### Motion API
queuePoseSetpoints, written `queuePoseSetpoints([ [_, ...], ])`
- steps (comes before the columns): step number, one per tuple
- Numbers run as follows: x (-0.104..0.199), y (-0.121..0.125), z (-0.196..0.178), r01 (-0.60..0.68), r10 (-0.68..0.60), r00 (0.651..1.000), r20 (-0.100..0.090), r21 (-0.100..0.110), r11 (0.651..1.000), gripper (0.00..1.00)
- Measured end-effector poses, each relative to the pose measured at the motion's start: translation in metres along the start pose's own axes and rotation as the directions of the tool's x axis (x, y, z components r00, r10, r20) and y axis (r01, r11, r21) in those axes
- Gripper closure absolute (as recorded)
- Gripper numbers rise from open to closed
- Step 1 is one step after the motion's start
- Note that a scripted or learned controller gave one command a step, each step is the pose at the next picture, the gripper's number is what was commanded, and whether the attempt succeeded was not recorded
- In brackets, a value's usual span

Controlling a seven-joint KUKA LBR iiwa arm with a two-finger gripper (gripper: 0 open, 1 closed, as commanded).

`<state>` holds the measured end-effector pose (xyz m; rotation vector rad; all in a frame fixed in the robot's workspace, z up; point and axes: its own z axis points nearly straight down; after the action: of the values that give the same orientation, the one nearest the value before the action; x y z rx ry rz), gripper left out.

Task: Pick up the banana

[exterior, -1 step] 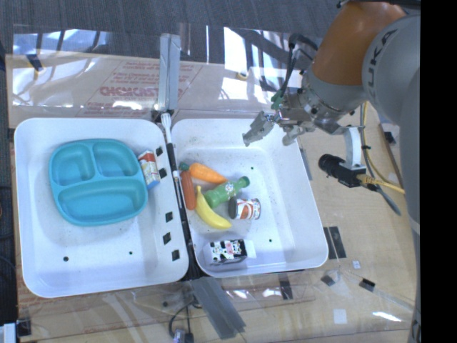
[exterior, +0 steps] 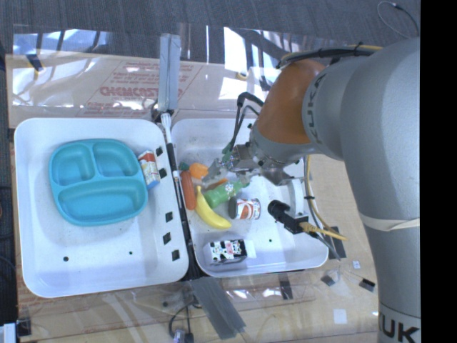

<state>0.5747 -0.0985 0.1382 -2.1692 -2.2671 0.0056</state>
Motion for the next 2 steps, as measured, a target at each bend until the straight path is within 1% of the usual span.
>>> queuePoseSetpoints([
  [1, 0.0025, -0.0601, 0.0479, 0.093, -0.093, 0.996, -0.001, -0.001, 0.996, 0.0],
  [2, 0.0022, -0.0597, 0.0382, 0.099, -0.099, 0.995, 0.001, -0.002, 0.995, 1.0],
])
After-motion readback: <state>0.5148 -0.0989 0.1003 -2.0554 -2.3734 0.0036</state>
